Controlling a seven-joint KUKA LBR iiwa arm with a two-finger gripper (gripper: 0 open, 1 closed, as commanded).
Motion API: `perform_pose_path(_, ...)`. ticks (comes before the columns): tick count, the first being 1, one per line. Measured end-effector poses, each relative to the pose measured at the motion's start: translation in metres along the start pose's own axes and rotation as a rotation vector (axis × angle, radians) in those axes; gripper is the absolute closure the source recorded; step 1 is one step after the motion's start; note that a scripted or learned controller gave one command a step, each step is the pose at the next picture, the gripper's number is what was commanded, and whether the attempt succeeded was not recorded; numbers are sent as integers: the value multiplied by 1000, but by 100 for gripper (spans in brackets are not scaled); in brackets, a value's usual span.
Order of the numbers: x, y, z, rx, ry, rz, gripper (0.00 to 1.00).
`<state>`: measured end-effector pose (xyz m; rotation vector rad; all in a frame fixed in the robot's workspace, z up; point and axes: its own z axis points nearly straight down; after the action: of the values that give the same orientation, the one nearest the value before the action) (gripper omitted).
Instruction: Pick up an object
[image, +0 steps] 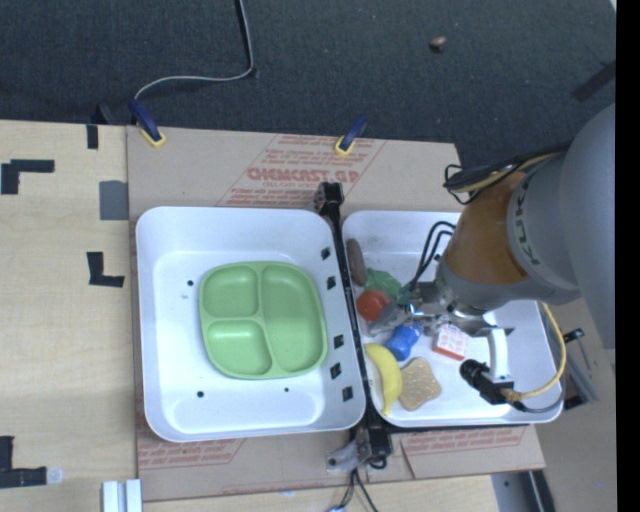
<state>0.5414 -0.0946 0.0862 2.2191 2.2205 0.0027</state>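
The right bin (520, 408) holds several small objects: a red tomato-like ball (372, 304), a green leafy piece (384, 283), a blue item (402, 342), a yellow banana (385, 373), a tan bread slice (420, 384), a dark brown stick (355, 262) and a white and red card (452, 344). My gripper (418, 312) hangs low over the middle of this bin, just above the blue item and right of the red ball. The wrist hides its fingertips.
The left bin (165, 300) carries a green divided plate (263, 319). A black clip divider (331, 200) joins the two bins. Black and yellow cables (520, 395) trail in the right bin's front right corner. The big grey arm (590, 220) covers the right side.
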Motion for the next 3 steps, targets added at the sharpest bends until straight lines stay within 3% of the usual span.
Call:
perform_pose_path(1, -5, -36, 0, -3, -1, 0, 0)
perform_pose_path(3, -7, 72, 0, -2, -1, -1, 0)
